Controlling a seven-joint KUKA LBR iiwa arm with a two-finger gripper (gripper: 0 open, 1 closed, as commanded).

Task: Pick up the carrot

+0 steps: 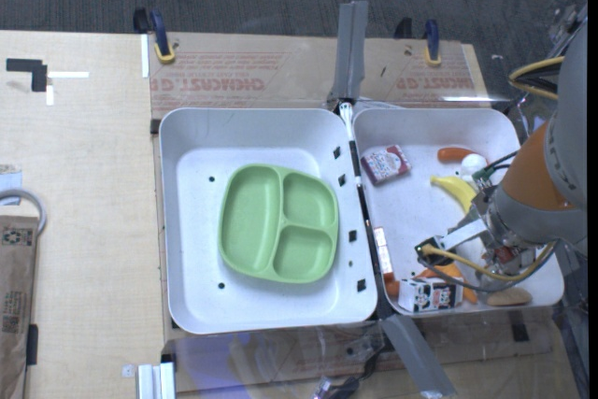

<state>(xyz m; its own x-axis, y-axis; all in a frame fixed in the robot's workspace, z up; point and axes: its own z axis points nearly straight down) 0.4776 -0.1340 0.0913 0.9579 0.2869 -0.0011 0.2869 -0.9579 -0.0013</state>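
Two white bins sit side by side. Our gripper [495, 249] is lowered into the right bin [411, 121]; we cannot tell its state. The carrot [450, 272] lies just left of it, beside a small carton [432, 294]. By our judgement, nothing is lifted yet.

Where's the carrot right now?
The carrot lies in the right bin, near its front edge, just under the gripper and beside the small carton, with the banana farther back.
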